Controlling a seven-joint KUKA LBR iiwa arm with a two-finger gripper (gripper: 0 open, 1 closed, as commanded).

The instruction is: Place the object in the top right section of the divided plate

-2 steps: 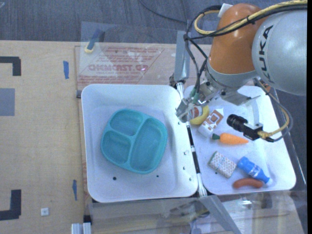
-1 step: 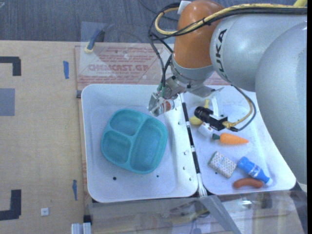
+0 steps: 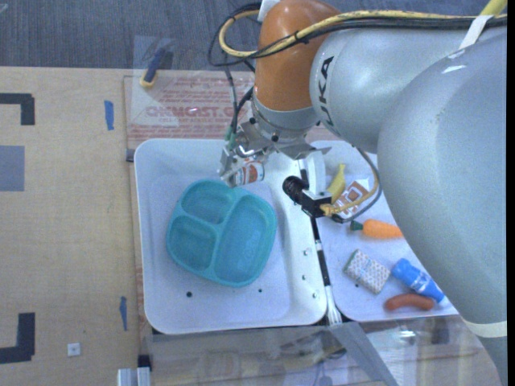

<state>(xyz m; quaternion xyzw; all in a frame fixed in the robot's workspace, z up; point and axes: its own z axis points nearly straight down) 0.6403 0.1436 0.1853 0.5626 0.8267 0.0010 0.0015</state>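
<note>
Plate [image 3: 221,233], teal and divided, lies in the left bin [image 3: 157,215]. Just beyond its upper right rim hangs the gripper [image 3: 239,167], fingers clamped on a small can [image 3: 251,173] with a red-and-white label. That can looks light, stiff and smooth-sided, so a grip across its round middle seems safest against slipping. Right of the plate, the other bin [image 3: 354,308] bears a carrot [image 3: 380,230].

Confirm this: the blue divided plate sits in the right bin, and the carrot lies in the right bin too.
Not quite. The camera view shows the blue divided plate in the left bin, not the right. The carrot does lie in the right bin.
</note>
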